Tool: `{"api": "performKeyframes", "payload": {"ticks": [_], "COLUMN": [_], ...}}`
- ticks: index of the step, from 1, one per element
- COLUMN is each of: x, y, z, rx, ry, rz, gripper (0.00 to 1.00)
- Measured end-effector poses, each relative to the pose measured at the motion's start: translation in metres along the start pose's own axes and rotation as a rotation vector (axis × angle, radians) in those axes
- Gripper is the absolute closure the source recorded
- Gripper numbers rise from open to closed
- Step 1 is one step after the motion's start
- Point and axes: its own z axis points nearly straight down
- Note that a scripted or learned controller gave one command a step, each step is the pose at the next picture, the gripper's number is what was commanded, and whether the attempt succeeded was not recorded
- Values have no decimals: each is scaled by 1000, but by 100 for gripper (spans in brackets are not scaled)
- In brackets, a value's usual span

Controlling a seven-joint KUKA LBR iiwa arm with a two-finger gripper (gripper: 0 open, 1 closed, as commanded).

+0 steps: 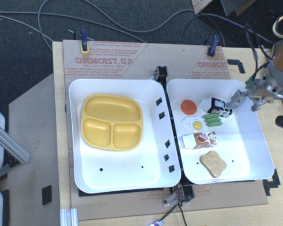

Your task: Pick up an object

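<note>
Two white bins sit side by side; the left bin [85, 173] holds a yellow divided plate [112, 122], and the right bin [254, 159] holds the small items. From the view's right the arm brings its gripper [235, 100] low over the right bin's far side. Whether its fingers are spread or pressed together, I cannot tell. Just left of the tip lie a black-and-white object [219, 107] and a green pod [212, 120], the nearest candidates. Farther left sits an orange disc [189, 107]; toast [213, 163] lies well toward the near edge.

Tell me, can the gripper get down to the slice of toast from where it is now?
Probably yes: the toast lies alone near the right bin's front edge, nothing on top, and the gripper hangs over the same bin.
</note>
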Motion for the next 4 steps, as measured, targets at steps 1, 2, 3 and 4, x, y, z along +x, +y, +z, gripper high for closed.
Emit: {"api": "performKeyframes", "payload": {"ticks": [1,2,3,4], "x": [1,-6,-5,-6], "y": [3,5,10,10], "z": [-8,53,96,85], "rx": [-14,-8,-19,-23], "ry": [-4,-2,0,-6], "rz": [-4,-3,-4,-6], "gripper": [0,0,0,100]}}
